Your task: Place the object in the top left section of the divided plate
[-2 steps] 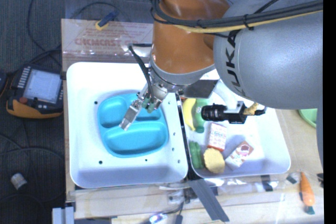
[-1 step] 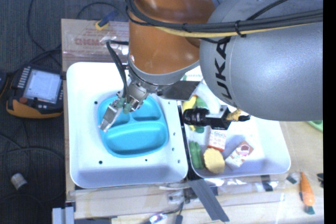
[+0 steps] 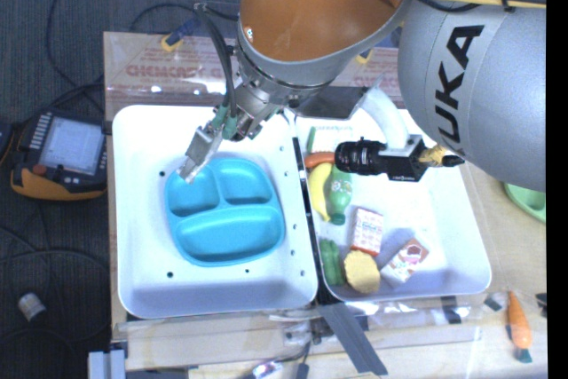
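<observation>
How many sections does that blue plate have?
3. The plate in the left bin has two small sections side by side at its far edge and one long section along its near edge. The gripper is at the top left section.

gripper (image 3: 191,169): over divided plate's (image 3: 226,210) 10 o'clock section
divided plate: blue, in left bin (image 3: 142,271)
right bin (image 3: 461,266): toy foods, cartons

The right bin (image 3: 461,231) holds a banana (image 3: 317,189), a green pear (image 3: 338,195), a small red-and-white carton (image 3: 366,231), a round yellow piece (image 3: 361,272) and a green vegetable (image 3: 331,260). A handheld screen unit (image 3: 62,153) lies on the dark floor to the left, and a small carrot (image 3: 518,321) rests on the bench at lower right.
</observation>
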Controlling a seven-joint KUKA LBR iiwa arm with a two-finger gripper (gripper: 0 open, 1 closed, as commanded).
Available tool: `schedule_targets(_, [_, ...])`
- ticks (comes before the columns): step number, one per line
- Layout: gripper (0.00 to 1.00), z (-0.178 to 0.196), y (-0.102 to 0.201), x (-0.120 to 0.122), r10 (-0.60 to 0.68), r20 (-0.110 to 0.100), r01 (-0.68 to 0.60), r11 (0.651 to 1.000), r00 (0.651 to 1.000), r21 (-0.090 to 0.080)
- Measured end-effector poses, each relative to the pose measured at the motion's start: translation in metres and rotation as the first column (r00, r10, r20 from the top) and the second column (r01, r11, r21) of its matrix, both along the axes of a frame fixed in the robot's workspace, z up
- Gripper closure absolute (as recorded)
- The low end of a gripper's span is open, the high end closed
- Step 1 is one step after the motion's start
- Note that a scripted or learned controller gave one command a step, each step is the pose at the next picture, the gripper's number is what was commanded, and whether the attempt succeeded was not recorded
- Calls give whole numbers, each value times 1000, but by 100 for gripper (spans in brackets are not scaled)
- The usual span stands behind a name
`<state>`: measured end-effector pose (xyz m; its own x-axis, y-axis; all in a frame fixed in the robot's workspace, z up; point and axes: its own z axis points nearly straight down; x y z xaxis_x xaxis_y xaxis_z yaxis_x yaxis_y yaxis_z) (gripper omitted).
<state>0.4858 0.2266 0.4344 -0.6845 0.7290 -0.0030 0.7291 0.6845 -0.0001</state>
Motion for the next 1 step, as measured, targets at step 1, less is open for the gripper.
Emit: schedule_targets(1, [0,-121,0,-2,293,-4,-293,956,956,0])
